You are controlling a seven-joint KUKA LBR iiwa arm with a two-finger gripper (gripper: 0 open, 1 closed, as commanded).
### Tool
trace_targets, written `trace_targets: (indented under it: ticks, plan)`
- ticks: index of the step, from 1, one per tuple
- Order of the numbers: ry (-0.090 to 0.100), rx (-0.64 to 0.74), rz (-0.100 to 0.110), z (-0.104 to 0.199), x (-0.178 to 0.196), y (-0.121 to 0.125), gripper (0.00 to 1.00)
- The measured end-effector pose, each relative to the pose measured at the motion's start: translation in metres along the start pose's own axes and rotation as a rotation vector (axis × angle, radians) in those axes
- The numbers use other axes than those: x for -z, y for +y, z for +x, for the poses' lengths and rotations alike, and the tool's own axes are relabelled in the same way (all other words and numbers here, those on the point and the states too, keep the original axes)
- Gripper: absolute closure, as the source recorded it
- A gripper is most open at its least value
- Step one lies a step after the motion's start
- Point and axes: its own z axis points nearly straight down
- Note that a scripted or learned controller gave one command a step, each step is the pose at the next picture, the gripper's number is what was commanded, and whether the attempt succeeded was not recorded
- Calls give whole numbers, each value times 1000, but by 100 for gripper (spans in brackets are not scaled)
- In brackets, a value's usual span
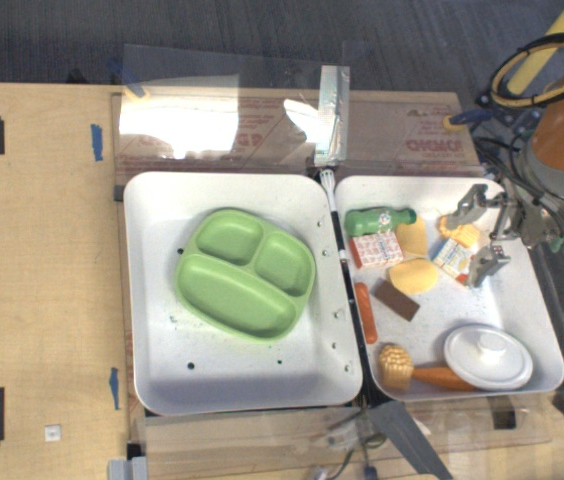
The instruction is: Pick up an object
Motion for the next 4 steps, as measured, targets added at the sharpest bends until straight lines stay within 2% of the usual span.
trace_targets:
  ticks: [1, 2, 3, 4]
  plan:
    - [3, -378, -2, -38, -90, 48, 0]
    - [-6, -376, 0, -40, -77, 48, 100]
    - [-5, -376, -1, -40, -78, 49, 0]
    - [-14, -374, 0, -43, -65, 50, 100]
